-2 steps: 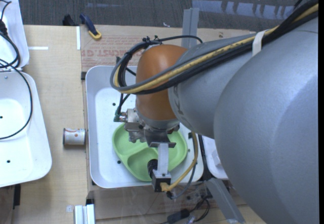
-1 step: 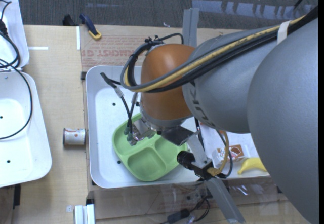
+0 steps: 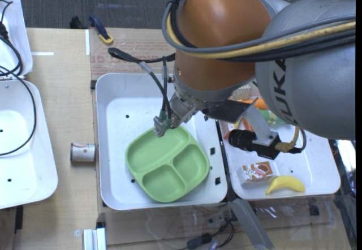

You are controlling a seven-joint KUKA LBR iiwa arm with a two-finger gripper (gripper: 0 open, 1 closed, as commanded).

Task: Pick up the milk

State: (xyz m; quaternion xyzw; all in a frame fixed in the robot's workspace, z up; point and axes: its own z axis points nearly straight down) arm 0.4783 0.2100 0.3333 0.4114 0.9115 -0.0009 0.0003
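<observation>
Two white bins [image 3: 107,147], one green plate [image 3: 167,165], one milk carton [image 3: 257,173], one banana [image 3: 285,185].

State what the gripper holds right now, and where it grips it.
It cannot be told. The gripper sits at the rim of the green plate in the left bin. The milk carton lies untouched in the right bin, beside the banana.

bench [image 3: 62,62]: wooden | two white bins [image 3: 107,130] | small can [image 3: 83,152] beside left bin
</observation>
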